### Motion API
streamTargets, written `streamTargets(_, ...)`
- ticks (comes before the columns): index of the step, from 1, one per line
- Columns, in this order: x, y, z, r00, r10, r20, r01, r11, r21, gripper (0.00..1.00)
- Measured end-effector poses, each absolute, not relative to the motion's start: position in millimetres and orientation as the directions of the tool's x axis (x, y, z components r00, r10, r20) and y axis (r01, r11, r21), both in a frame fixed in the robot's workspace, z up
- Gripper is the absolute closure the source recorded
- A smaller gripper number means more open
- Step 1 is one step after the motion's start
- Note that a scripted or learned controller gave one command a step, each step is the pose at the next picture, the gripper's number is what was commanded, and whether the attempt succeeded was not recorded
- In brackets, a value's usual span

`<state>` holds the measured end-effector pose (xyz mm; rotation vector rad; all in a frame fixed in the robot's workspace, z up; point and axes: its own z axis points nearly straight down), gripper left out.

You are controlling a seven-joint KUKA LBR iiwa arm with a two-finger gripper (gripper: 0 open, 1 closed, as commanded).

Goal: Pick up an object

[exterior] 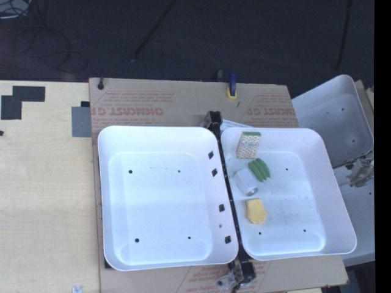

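Observation:
The right bin [317,224] holds several small objects along its left side. A patterned box with a green top [248,144] sits near the bin's far left corner. Just below it lies a green oblong object [259,169]. A pale grey-white object [245,180] rests beside the green one, close to the bin's left wall. A yellow block [256,210] lies nearer the front.
The left bin [159,194] stands beside the right one on a brown board [183,105]. A black divider with clips [221,188] runs between the bins. A grey metal plate [333,112] is at the far right, and a blue-yellow clamp [232,85] at the board's back edge.

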<state>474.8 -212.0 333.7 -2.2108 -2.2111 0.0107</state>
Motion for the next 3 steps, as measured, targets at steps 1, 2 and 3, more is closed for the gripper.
streamTargets(1, 476.3, -214.4, 424.0, -0.001, 1.0, -0.003, 1.0, 0.001, 0.007, 1.0)
streamTargets(2, 475.0, -184.4, 269.5, -0.001, 1.0, 0.006, 1.0, 0.001, -0.014, 1.0)
streamTargets(3, 476.5, -215.7, 401.1, 0.0, 1.0, -0.006, 1.0, 0.0, 0.011, 1.0)
